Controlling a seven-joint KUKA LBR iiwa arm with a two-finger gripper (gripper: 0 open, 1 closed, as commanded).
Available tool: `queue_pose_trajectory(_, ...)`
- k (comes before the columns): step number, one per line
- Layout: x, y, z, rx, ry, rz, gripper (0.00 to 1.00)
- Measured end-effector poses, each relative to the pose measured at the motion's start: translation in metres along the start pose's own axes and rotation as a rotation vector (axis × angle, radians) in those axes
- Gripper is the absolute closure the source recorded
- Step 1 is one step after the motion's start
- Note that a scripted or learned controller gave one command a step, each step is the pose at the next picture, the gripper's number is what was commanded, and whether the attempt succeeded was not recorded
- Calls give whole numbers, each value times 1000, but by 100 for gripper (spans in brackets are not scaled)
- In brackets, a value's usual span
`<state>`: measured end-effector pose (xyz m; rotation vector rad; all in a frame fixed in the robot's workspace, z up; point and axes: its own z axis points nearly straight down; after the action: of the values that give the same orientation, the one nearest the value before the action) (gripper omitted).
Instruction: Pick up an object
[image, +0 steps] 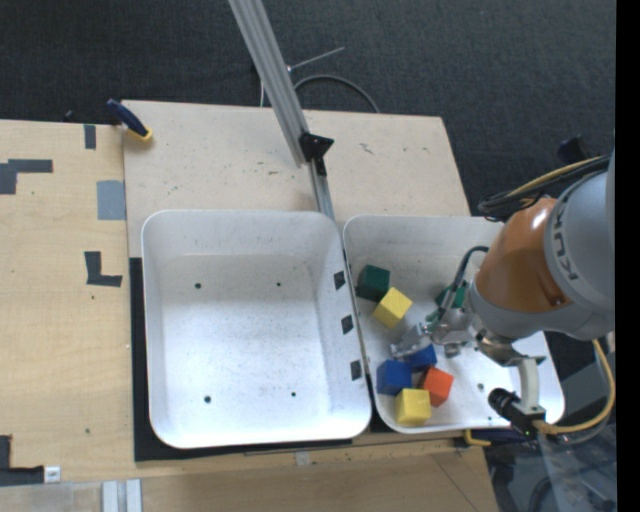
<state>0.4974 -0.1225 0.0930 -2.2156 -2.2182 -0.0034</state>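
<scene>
While gripper (418, 345) (grasp unclear) hovers | right bin (400, 235): five blocks | left bin (240, 225): bare

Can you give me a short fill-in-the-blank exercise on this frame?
1. All the blocks lie in the ____ bin.
2. The green block touches a ____ block.
3. The pincer hangs just above a ____ block.
4. The orange block sits beside the yellow block near the bin's ____ wall.

Missing words: right; yellow; blue; near
</scene>
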Motion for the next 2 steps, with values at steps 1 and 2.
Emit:
queue_pose_trajectory(1,0,-1,-8,1,-3,-1,100)
queue_pose_trajectory(2,10,-6,-60,-4,-6,-1,100)
